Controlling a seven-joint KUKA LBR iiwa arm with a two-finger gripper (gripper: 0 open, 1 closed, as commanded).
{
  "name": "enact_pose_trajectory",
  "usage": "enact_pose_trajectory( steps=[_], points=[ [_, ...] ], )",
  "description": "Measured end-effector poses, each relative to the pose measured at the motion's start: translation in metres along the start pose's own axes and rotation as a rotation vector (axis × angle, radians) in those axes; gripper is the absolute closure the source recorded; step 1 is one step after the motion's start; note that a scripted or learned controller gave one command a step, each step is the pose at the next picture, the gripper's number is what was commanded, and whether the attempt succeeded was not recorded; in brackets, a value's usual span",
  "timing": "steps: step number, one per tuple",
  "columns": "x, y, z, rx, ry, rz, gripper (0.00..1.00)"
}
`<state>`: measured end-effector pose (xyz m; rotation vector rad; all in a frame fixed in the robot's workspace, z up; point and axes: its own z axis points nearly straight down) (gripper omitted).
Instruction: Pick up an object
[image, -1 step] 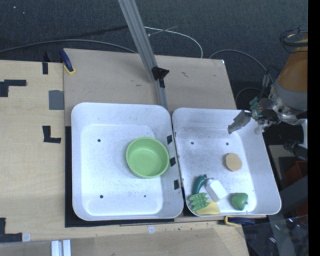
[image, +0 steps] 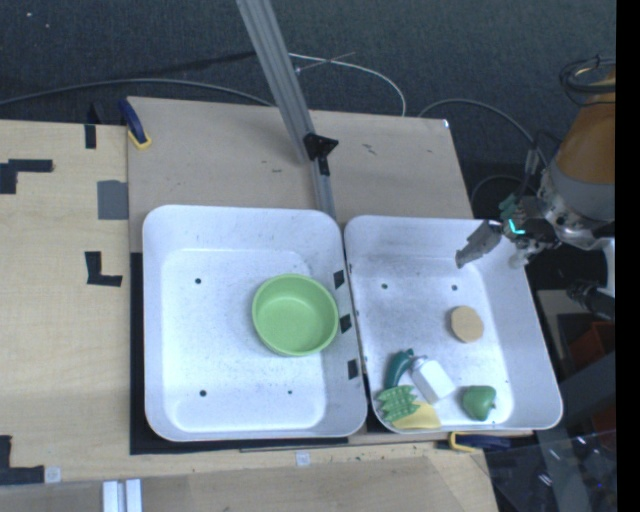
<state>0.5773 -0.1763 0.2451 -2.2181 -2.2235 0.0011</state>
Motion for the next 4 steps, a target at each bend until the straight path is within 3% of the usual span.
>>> enact_pose_trajectory(
  steps=[2,3,4],
  points=[
    [-0.002,0.007,0.122,0.008,0.001,0.001,0.0],
    [-0.002,0.007,0.158,0.001,-0.002,0.0,0.0],
    [-0.001,0.007,0.147,0.002,0.0,0.0,1.0]
  ],
)
